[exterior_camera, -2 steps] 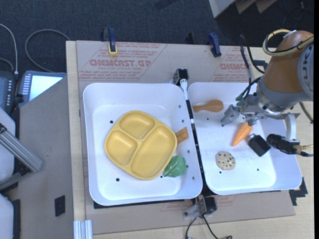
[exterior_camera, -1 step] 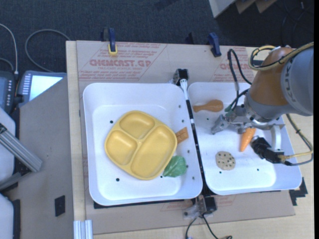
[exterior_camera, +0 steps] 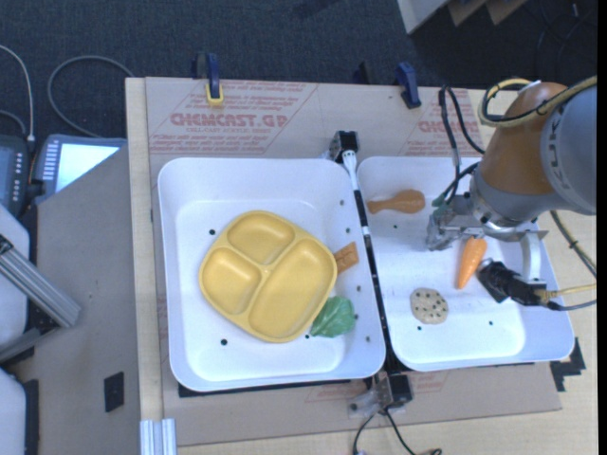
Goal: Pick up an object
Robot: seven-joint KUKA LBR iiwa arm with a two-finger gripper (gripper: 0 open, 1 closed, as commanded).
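- Cookie nearest, is it?
- Yes, lying flat in the right bin, toward its near wall. About level with it, in the left bin, a green leaf touches the near right edge of the plate.
- What sort of plate?
- Yellow, with three compartments, sitting mid-bin. A small orange-brown chip lies against its right edge, close to the wall between the bins.
- And the thing to pick up?
- The closest candidate is the carrot, in the right bin just beyond the cookie and to its right. It lies at a slant, with its thin tip pointing to the near side and its thick end right up by the gripper.
- Gripped?
- Cannot tell. The gripper is low over the bin, just left of the carrot's thick end, and its own body hides whether it is closed or released. Nothing shows the carrot clamped.
- Farther back?
- A brown spoon lies flat near the bin's far left corner, apart from the gripper. The arm rises over the far right rim. Two blue clamps sit on the board's far edge.
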